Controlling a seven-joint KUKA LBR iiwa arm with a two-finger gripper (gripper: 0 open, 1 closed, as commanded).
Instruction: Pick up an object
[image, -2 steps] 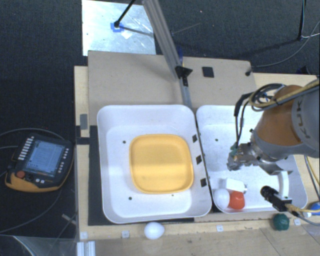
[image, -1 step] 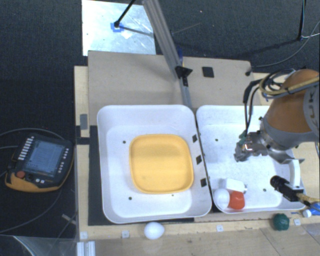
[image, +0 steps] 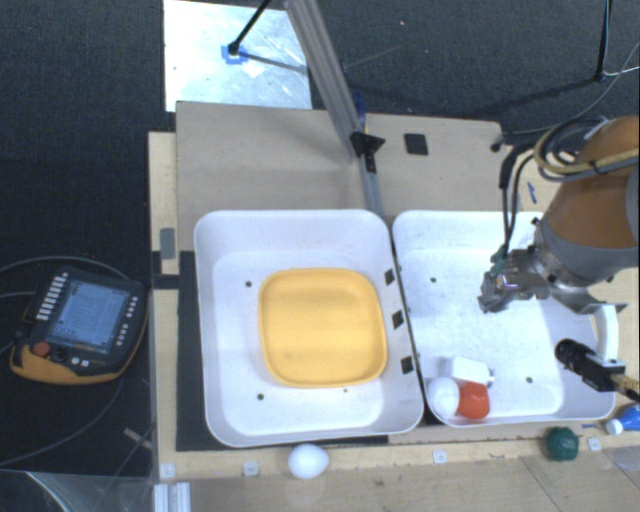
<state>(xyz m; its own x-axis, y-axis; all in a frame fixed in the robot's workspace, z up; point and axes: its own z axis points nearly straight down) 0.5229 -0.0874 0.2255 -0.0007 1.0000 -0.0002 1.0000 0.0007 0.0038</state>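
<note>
A yellow plate lies flat in the left bin. In the right bin, near its front edge, sit an orange ball, a white ball touching it on the left, and a small white block just behind them. My gripper hangs over the right part of the right bin, well behind those objects, with bare bin floor under it. I see nothing between its fingers.
A white ball and a dark green ball rest on the bench in front of the bins. A teach pendant lies on the floor to the left. A metal pole slants across the back.
</note>
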